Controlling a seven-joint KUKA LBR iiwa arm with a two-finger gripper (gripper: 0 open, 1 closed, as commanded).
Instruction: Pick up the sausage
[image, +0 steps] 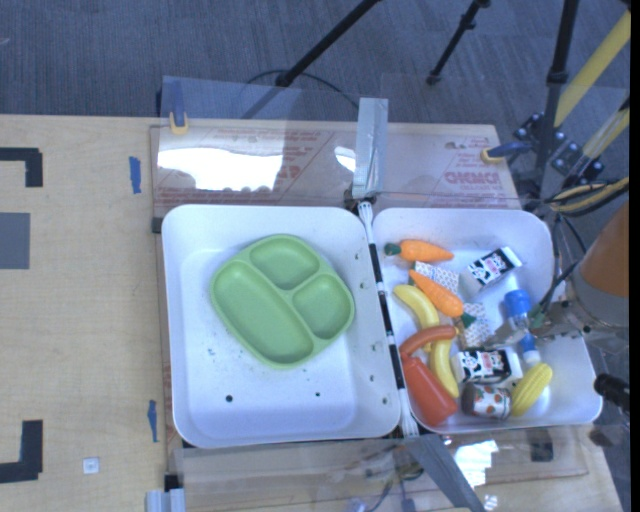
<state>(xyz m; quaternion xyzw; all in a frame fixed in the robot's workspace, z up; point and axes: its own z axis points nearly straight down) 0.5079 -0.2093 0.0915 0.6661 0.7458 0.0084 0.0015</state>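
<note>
Plywood bench (80, 300) holds 2 white bins; grey carpet and black stand legs lie beyond. Left bin (200, 400) carries a green divided plate (283, 299). Right bin (570, 395) is crowded with toy food: 2 carrots, bananas, milk cartons, and the red sausage (428, 343) curved near its left wall. Arm's orange band (612, 265) shows at right; whether the claw is open or closed cannot be told.

Open room over the left bin (190, 330), apart from the green divided plate (283, 299) lying at its middle. Crowded in the right bin (540, 235): two carrots (425, 251), bananas (420, 306), the red sausage (428, 343), small cartons (493, 265), a blue bottle (517, 305) and a can (485, 401), packed touching or just beside one another. Bare white floor only along the far edge and near right corner.
</note>
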